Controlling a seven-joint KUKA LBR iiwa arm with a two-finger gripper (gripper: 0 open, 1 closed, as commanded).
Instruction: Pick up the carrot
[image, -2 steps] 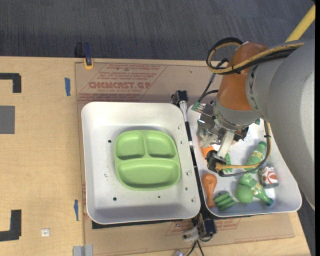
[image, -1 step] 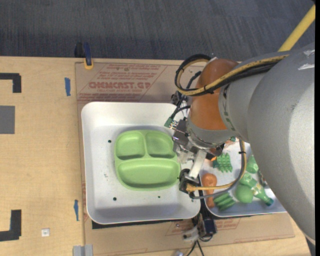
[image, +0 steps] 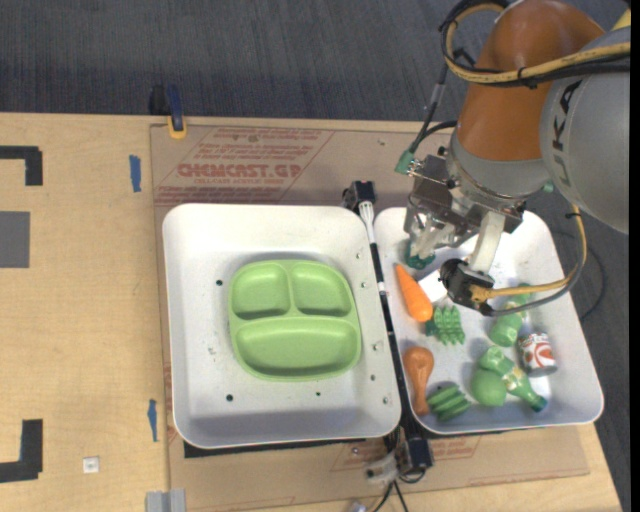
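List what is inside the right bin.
The right bin holds the carrot, a drumstick-shaped orange piece, several green toy pieces and a small red-and-white item. The tool and wrist hang over its back part, covering whatever lies beneath.

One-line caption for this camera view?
Gripper hovers just above the carrot in the right bin; green tray sits left.

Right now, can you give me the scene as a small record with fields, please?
left bin: white bin holding a green divided plate
right bin: white bin holding the toys
carrot: carrot near the right bin's left wall, not lifted
gripper: gripper above the right bin's far end, just beyond the carrot
other toys: several green toys, a drumstick, a small red and white can
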